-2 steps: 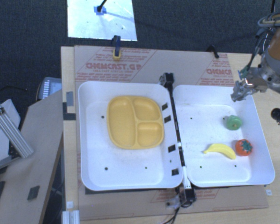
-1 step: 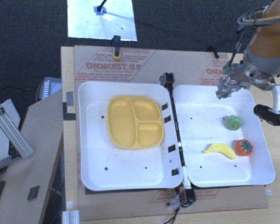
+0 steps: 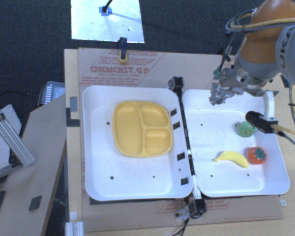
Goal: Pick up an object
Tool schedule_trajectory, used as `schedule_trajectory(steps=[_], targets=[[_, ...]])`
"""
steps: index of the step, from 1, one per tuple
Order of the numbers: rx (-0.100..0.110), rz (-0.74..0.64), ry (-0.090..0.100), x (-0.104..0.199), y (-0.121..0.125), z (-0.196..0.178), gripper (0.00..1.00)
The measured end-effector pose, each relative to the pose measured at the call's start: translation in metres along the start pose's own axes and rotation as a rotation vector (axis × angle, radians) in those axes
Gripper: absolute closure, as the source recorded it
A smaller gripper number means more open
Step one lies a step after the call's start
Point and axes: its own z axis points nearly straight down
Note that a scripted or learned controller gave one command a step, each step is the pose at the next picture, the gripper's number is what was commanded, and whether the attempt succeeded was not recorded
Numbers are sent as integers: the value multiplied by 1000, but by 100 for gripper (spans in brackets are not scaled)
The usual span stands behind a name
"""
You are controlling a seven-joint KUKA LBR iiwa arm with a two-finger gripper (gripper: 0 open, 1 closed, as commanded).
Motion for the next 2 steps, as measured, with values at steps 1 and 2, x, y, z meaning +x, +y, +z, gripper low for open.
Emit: schedule_trajectory(steps=[1, 2], targets=[[0, 0, 0, 48, -1, -1, 100], [-1, -1, 0, 100, 12, 8, 100]])
